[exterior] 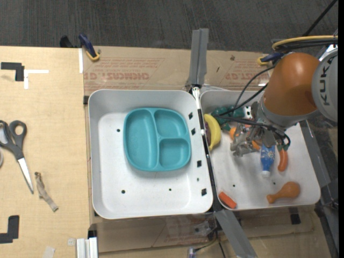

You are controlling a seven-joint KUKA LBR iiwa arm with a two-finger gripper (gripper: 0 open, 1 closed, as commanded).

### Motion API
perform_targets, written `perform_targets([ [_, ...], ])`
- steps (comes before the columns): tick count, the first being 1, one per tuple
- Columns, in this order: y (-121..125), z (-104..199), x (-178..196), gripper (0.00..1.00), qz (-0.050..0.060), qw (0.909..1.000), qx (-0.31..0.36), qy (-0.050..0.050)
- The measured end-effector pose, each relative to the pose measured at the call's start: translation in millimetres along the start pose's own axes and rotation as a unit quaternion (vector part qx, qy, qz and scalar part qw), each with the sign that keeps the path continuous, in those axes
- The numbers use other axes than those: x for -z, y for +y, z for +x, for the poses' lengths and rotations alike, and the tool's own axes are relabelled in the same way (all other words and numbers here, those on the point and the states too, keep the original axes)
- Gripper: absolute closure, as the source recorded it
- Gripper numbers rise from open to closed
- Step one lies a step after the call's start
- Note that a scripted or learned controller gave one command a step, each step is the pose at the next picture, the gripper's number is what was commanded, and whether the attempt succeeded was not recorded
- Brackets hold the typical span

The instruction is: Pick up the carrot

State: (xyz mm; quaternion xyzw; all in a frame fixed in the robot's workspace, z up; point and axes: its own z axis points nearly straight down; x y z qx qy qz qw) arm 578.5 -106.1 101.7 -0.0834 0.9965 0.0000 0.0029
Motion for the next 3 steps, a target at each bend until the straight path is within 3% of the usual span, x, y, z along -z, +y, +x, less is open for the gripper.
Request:
perform_targets([
  [1,61,-27,129,1.00,0.000,0.9992,-0.040,0.000],
  [2,-6,13,38,1.00,0.000,0.9979,0.065,0.002],
  [3,40,28,199,1.00,0.000,0.9991,-0.043,0.001],
])
